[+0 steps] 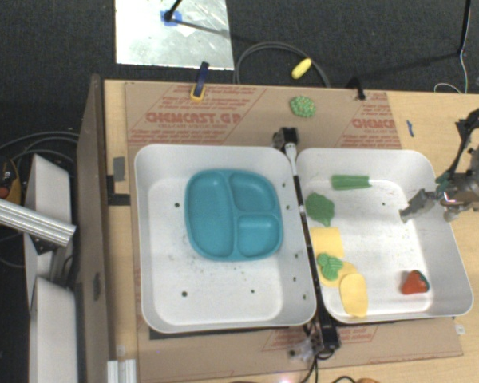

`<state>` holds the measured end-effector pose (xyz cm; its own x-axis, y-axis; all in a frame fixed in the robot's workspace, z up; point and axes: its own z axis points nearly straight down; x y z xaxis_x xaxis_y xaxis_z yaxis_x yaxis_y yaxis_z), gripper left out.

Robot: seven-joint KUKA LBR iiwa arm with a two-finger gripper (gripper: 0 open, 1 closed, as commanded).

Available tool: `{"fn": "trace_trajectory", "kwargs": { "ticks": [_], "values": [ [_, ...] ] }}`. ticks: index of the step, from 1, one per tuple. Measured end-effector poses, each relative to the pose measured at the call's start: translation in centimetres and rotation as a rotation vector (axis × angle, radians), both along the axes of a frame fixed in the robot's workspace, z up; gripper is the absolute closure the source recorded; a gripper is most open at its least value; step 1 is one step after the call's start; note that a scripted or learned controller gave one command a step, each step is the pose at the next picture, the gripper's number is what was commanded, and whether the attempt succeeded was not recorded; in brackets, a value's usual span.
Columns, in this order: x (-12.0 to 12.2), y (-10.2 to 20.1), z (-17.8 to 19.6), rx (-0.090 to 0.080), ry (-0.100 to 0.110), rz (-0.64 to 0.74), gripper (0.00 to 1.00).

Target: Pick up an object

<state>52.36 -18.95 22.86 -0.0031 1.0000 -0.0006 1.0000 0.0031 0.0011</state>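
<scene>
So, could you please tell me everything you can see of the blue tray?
The blue tray is a rounded-corner plate, apparently matte plastic, with low ridges dividing it into three compartments: one long one on its left, two smaller on its right. It lies flat, right way up, slightly turned, near the middle of the left bin, resting on its floor. Nothing else touches it.

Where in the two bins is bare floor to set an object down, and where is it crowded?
Free: the right bin centre, between the green stick, the strawberry and the gripper; the left bin strip around the blue tray. Crowded: the right bin's left side, with the green and yellow pieces.
</scene>
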Motion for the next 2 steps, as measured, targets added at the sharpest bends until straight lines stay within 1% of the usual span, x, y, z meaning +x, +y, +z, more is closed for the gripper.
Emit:
{"fn": "trace_trajectory", "kwargs": {
  "ticks": [1, 2],
  "values": [
    [4.9, 6.0, -15.0, 0.003, 0.002, 0.008, 0.00],
    [9.8, 2.0, -8.2, -0.004, -0.009, 0.002, 0.00]
  ]
}}
